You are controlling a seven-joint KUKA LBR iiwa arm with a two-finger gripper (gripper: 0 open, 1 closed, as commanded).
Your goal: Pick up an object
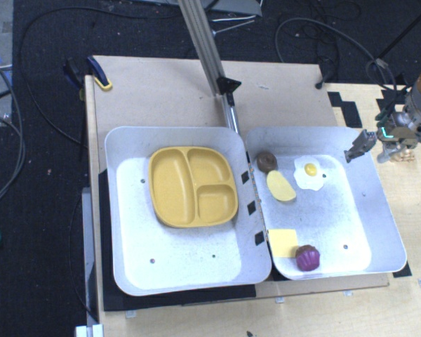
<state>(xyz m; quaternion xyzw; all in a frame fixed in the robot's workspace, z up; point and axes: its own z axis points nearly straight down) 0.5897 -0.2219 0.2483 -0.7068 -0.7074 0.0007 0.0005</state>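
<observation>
- Where the grey arm [414,111] comes in from the camera view's right, the claw [370,152] hangs at the right rim of the right bin [379,209]; its two fingers stand apart with nothing between them
- Nearest the claw, just to its left and a little toward the front, a toy fried egg [310,174] lies flat on the bin floor; it is apart from the claw, not touching it
- Further left of the claw, beside the egg, lies a pale yellow oval piece [281,186]; it is near the egg, but I cannot tell if they touch
- Just behind that piece, still further left of the claw, sits a small brown round thing [266,162] close to the bin's left wall
- Well to the front and left of the claw, a yellow square block [282,243] lies flat; a purple lumpy thing [307,258] sits just beside it at its front right corner, close to touching
- Beyond the right bin, far to the left of the claw, the left bin [133,244] holds a yellow divided plate [194,186] with three compartments
- Both bins rest side by side on the table [161,93]; a metal pole [203,41] slants across its back part, well behind and left of the claw
- Farthest from the claw, a blue and yellow clamp [98,74] grips the table's back left corner
</observation>
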